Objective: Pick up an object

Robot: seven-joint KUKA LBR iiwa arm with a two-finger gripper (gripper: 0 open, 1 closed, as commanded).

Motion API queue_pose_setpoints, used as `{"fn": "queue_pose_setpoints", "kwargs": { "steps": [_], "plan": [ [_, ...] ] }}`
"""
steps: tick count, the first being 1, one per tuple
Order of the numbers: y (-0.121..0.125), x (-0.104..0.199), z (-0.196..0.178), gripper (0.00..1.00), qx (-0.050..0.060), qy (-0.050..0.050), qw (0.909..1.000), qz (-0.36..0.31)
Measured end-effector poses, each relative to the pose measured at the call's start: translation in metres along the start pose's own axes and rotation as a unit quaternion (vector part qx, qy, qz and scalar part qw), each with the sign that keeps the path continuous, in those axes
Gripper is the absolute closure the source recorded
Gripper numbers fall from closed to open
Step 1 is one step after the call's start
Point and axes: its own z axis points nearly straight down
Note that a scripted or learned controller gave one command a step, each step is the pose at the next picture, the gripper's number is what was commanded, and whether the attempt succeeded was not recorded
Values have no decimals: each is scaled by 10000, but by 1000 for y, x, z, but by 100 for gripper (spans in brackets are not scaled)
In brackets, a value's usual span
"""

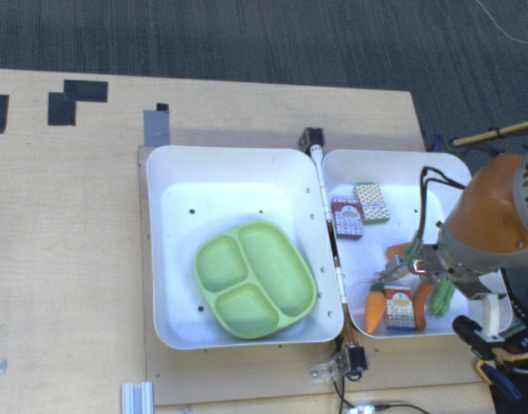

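White plastic forms both shallow bins, which are set side by side on the pale wooden tabletop (66,231). The left bin (173,179) is occupied by a light green divided plate (254,279) with three compartments, laid at a slant toward the bin's near side. The right bin (393,169) is found to hold several small items: a patterned yellowish box (372,202) near the far wall, a dark red carton (347,217) just beside it on the left, and — at the near edge — an orange carrot-shaped toy (374,310), a small red and orange pack (399,308) touching it, and a green item (442,295) to the right, partly covered. The arm's orange band (493,210) is seen over the right side of this bin, with the claw (405,268) lowered just above the red and orange pack and the carrot. Nothing is seen lifted. Whether the claw is spread or pressed together cannot be told from this angle — its tips are blurred against the items beneath.
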Motion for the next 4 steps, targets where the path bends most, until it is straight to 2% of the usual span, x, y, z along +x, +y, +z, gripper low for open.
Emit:
{"fn": "queue_pose_setpoints", "kwargs": {
  "steps": [1,2,3,4],
  "plan": [
    [3,0,-11,100,-33,-4,10000,-3],
    [101,29,-49,100,10,6,10000,-22],
    [150,-45,2,100,12,-1,10000,-20],
    [181,-74,2,100,9,-2,10000,-28]
  ]
}}
